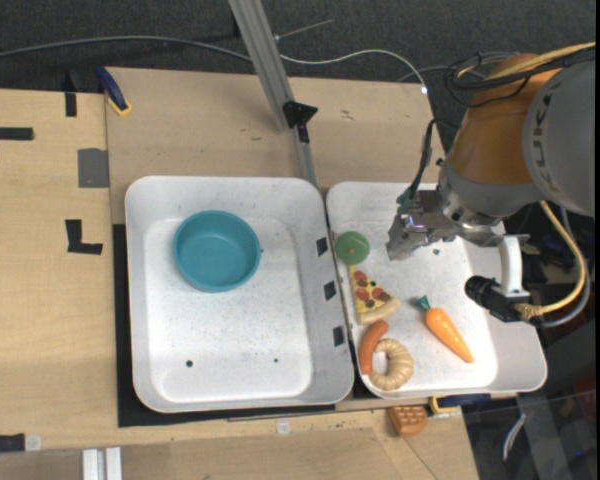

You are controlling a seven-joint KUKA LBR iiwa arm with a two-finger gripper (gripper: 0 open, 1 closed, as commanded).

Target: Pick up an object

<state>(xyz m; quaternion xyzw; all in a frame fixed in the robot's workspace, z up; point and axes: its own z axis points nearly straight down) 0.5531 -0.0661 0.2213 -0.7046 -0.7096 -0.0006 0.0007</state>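
Nearest, a donut point(390, 362) and carrot point(449, 334) lie in the right bin point(515, 368), pizza slice point(368, 293) just left. Above them the tool point(408, 236) hovers; its state I cannot tell. Crowding risks a glancing, failed grasp.

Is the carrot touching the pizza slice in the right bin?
Apart. The camera view shows bare white bin floor between the carrot and the pizza slice; the carrot lies to the slice's right, near the bin's edge.
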